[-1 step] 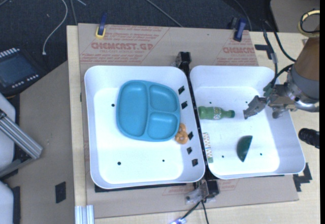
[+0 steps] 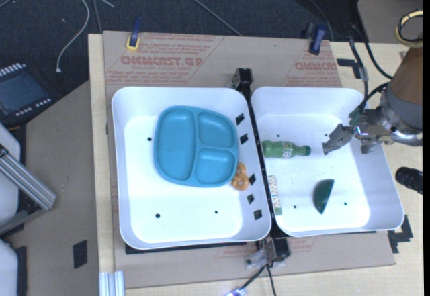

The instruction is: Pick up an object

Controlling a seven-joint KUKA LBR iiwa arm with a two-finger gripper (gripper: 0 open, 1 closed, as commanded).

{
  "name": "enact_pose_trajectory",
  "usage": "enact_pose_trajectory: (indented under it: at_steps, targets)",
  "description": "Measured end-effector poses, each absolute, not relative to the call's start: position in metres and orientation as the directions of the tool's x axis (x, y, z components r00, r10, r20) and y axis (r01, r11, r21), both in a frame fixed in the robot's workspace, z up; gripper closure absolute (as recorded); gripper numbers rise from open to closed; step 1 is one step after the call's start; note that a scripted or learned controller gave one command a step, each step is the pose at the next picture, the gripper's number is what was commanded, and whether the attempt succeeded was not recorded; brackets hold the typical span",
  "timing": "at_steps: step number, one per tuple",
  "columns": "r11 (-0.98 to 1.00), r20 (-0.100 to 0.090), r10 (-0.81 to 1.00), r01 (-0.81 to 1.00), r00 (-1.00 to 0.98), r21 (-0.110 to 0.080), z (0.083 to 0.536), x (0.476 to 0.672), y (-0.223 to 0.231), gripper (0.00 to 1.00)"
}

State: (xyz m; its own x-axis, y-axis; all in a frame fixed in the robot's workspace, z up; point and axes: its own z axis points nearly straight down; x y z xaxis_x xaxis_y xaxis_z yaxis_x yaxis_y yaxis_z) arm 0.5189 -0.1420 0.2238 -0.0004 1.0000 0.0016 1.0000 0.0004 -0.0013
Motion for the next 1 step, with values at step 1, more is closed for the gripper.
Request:
enact_pose_trajectory:
  at_steps: [1]
  targets:
    - [0.0,0.003,1.0,1.0,0.0,-0.006,0.1816,0.5162,-0.1402,0.0]
